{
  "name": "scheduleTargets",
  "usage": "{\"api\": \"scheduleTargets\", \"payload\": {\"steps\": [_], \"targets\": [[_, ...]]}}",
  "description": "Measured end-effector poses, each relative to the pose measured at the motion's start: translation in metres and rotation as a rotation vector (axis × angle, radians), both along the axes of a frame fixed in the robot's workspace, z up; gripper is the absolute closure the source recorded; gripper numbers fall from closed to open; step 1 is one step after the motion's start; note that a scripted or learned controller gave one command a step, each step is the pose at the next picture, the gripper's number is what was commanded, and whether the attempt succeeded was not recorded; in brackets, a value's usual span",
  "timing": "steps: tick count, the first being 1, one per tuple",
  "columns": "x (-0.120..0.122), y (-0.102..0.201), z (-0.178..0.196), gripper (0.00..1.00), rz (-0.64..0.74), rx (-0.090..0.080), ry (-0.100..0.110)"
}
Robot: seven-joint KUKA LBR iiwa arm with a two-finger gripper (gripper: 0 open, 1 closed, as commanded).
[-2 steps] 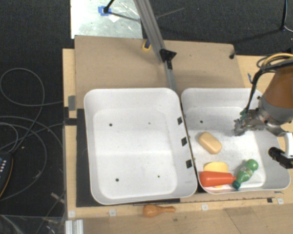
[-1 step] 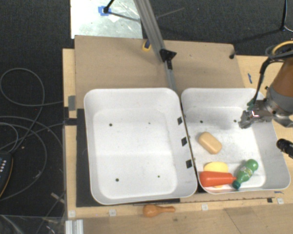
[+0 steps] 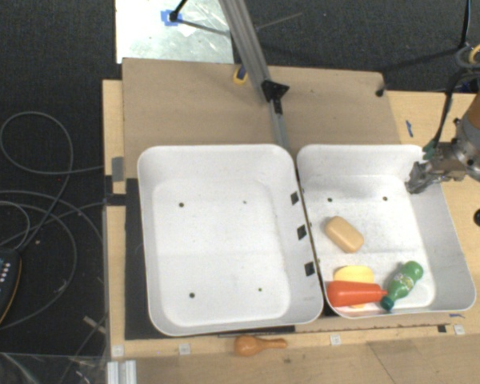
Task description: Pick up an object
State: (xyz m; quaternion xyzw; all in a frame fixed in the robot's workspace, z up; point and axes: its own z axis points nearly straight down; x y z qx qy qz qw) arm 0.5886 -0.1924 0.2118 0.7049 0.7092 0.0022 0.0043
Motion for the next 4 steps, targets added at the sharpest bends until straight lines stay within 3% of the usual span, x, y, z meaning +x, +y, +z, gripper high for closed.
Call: {"api": "scheduleTargets", "payload": {"steps": [1,3,4], "targets": [[0.006,-0.001,0.064,1.0,0.001,0.0,-0.001],[0.024,0.115,0.042,1.0,0.005,0.005,0.009],[0.035,0.167,0.048,1.0,0.005,0.005,0.006]]}}
